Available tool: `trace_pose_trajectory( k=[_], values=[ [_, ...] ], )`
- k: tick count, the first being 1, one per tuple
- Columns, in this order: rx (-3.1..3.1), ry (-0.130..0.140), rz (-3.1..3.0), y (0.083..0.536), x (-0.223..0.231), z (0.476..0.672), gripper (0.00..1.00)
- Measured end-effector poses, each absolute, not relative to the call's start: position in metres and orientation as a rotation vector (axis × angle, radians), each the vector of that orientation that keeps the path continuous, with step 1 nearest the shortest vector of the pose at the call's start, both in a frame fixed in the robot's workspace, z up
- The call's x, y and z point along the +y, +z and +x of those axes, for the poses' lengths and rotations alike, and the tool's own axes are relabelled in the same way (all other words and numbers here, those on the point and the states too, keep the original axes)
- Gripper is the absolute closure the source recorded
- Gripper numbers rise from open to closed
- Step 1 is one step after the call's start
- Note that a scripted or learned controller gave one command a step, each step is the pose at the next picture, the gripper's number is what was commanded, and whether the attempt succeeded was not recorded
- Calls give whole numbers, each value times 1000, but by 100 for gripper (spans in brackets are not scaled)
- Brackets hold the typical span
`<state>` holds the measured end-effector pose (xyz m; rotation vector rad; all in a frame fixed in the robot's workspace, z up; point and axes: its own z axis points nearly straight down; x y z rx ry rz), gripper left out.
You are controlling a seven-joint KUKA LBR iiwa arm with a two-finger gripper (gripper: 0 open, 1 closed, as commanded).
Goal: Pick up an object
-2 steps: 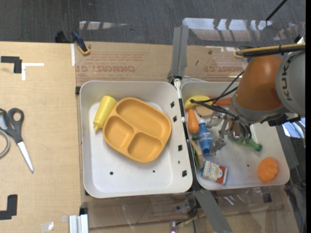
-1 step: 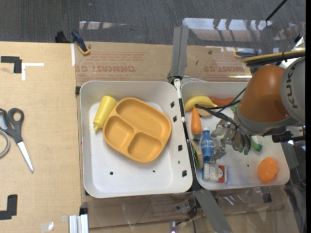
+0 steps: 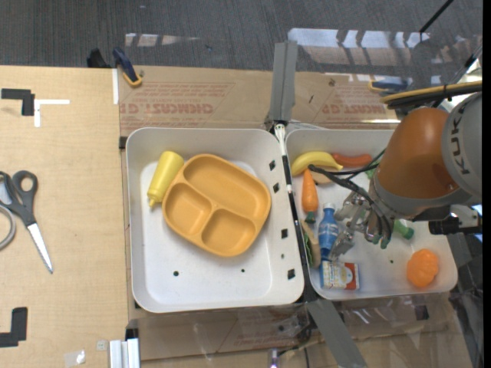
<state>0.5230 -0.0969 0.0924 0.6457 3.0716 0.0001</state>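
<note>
Gripper is low in the right bin, just beside a blue bottle; honestly can't tell if it's grabbing anything. Banana, carrot and orange sit nearby. Left bin has a yellow divided plate.

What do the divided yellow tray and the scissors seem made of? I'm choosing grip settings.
The tray looks like moulded plastic with a smooth, matte finish: uniform yellow-orange colour, rounded compartment walls. The scissors appear to have metal blades, pale and glinting, with grey handles, likely plastic, though that is uncertain.
</note>
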Motion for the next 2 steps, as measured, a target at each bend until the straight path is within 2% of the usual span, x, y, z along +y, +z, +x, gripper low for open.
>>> trace_pose_trajectory(
  k=[1,2],
  values=[
    [3040,0,761,93,-97,510,0],
    [3015,-2,870,93,-93,522,0]
  ],
)
